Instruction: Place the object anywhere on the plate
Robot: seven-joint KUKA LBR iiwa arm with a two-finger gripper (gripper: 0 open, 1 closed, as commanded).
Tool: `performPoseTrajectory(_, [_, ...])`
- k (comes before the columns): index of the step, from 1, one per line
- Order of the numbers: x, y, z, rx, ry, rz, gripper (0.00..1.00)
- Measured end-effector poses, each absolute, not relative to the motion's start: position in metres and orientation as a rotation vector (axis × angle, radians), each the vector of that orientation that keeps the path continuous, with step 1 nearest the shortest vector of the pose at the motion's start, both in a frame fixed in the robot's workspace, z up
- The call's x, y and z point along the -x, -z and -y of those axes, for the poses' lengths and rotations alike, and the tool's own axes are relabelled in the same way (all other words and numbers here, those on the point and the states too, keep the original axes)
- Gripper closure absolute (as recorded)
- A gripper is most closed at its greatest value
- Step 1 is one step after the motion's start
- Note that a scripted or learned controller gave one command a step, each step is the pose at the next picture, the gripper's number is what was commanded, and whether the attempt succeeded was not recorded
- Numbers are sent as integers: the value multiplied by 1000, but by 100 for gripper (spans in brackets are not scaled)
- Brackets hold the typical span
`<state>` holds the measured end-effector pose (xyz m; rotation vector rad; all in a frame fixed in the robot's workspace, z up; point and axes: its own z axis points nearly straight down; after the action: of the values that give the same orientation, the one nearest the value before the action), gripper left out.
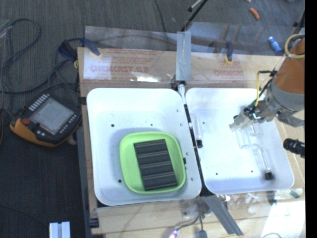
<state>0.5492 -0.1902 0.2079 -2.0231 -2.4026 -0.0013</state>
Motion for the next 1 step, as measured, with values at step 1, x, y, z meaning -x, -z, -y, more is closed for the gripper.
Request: performPoseTrajectory(1, [-549,-208,190,2023,1,2403,0])
